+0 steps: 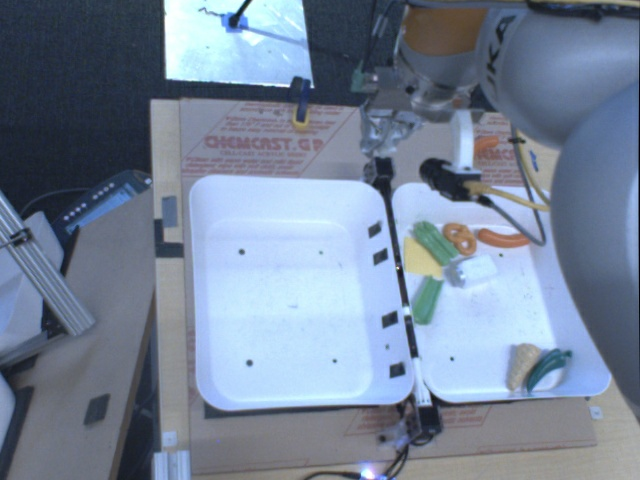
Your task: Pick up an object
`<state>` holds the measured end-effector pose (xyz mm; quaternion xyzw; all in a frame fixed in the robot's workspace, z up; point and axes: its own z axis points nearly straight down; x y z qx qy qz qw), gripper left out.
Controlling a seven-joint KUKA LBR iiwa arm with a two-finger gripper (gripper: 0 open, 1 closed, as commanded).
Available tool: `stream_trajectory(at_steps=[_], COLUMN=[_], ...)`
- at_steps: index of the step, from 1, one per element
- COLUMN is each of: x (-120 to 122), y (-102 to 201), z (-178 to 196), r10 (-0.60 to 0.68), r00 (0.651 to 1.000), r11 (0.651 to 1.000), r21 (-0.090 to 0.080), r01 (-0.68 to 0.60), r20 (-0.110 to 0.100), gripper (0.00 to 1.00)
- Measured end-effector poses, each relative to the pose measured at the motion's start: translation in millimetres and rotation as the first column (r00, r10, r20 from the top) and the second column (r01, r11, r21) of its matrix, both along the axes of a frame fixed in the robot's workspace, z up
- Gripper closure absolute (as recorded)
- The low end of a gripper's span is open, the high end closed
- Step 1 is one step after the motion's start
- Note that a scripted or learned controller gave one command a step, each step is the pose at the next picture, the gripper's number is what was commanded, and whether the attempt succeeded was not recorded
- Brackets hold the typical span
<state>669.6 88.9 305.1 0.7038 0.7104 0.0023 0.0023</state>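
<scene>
My gripper [380, 164] hangs over the far end of the divider between the two white bins, under the grey wrist and orange band. It sits apart from the objects, up and left of them. The right bin [500, 388] holds a green pod [433, 239], a yellow slice [417, 259], a second green piece [427, 299], a pretzel [460, 236], an orange sausage [501, 237] and a white block [472, 270]. A corn cob [522, 365] and a teal piece [549, 367] lie at its near right corner.
The left bin [290, 208] lies next to the right one, joined by black clips along the divider [398, 288]. A black cable plug [445, 178] and yellow wires hang over the right bin's far edge. The arm's grey body covers the right side.
</scene>
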Motion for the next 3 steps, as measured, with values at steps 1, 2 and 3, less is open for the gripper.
stream_trajectory(at_steps=[1, 2, 3], x=[-7.4, -62.7, -189.0], y=[-7.0, -40.4, -79.1], z=[143.1, 238.2, 142.3], r10=[-0.004, -0.009, -0.012], r00=[1.0, 1.0, 1.0], r11=[1.0, 1.0, 1.0], r21=[0.002, 0.001, 0.001], r01=[0.004, 0.009, 0.012], r20=[0.011, 0.007, -0.017], gripper=[1.0, 1.0, 1.0])
